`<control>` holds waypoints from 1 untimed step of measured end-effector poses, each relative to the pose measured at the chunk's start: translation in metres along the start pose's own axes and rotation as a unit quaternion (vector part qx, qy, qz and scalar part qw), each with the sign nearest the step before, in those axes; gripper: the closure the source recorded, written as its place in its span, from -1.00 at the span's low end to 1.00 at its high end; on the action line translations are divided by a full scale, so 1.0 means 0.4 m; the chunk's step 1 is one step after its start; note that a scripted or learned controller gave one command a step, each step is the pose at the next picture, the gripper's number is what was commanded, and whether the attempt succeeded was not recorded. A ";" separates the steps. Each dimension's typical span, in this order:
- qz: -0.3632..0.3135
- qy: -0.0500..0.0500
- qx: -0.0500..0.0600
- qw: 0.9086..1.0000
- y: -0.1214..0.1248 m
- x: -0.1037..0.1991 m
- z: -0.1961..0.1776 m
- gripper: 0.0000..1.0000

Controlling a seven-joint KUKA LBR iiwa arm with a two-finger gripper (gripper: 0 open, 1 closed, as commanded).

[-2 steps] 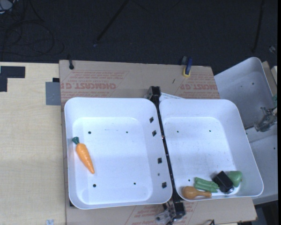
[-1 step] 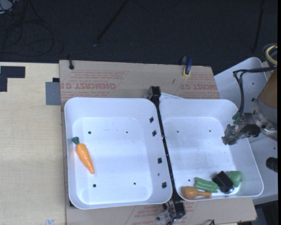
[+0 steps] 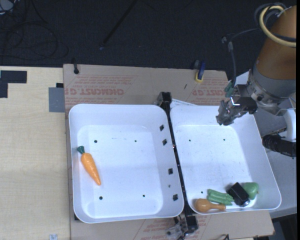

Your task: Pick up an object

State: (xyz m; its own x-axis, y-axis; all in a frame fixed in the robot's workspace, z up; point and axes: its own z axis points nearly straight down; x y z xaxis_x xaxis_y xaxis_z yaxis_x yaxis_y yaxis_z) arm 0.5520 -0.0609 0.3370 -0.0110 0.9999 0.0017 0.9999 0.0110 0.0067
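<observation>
End effector (image 3: pixel 226 115) (blurry) hovers over right bin (image 3: pixel 270 174).

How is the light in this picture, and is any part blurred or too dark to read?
Camera view: the two white bins are evenly lit, without hard glare; the carrot casts a soft shadow and looks sharp; the gripper is dark and slightly blurred; the background above the bench is nearly black.
</observation>
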 end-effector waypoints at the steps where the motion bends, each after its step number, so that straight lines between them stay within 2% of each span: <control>1: 0.001 0.000 -0.003 1.000 0.075 0.221 -0.290 1.00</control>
State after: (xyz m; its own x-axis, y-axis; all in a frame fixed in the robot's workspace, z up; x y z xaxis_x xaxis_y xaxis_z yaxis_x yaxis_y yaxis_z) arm 0.5801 0.0277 0.4535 -0.0095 1.0000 0.0009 0.9999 0.0094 0.0125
